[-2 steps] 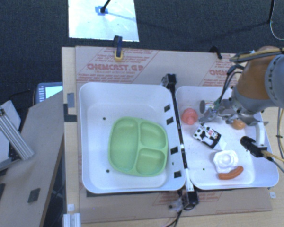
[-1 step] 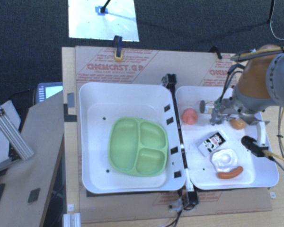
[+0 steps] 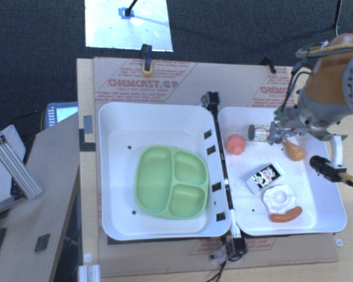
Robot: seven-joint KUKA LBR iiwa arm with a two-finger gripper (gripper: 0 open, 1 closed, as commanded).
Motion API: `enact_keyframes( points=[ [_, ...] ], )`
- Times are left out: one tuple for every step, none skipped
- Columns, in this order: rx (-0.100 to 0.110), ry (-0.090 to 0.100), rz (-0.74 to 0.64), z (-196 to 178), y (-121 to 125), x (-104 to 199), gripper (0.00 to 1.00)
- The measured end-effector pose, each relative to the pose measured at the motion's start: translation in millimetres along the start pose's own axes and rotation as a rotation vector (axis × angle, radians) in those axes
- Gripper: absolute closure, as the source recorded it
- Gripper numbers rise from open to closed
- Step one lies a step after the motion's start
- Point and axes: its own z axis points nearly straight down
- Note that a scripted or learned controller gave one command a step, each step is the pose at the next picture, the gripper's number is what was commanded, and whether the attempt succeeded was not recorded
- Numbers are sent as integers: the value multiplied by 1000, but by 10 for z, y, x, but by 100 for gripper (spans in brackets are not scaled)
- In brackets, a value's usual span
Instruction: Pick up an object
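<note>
1. The arm point(image 3: 332, 75) was seen reaching in over the right bin point(image 3: 335, 216), with the gripper point(image 3: 276, 133) lowered near the far part of that bin.
2. The gripper was positioned just beside a small jar point(image 3: 259, 134) lying on its side, and close to a tan, pear-shaped piece point(image 3: 293, 150).
3. Whether the gripper was released or clenched could not be told, as its tip was too small and too dark against the bin.
4. No object was seen lifted; every object was resting on the bin floor.
5. The remaining candidates in the right bin were noted: a pink ball point(image 3: 236, 144) near the divider, a small black-and-white carton point(image 3: 264, 177) in the middle, a toy fried egg point(image 3: 279, 198) and a toy sausage point(image 3: 285, 215) touching it toward the near edge.
6. The left bin point(image 3: 115, 128) was occupied by a green divided plate point(image 3: 171, 182), well apart from the gripper.
7. The step in hand was judged to be the approach and descent onto a target, most probably the jar or the tan piece.
8. The next move was judged to call for the gripper to be centred over one object, closed on it, and raised clear of the bin.
9. A risk was noted: the jar could roll away on contact.
</note>
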Motion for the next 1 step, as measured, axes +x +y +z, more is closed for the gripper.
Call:
enact_keyframes(
  points=[
    [0, -1, 0, -520, 93, -77, 100]
  ],
)
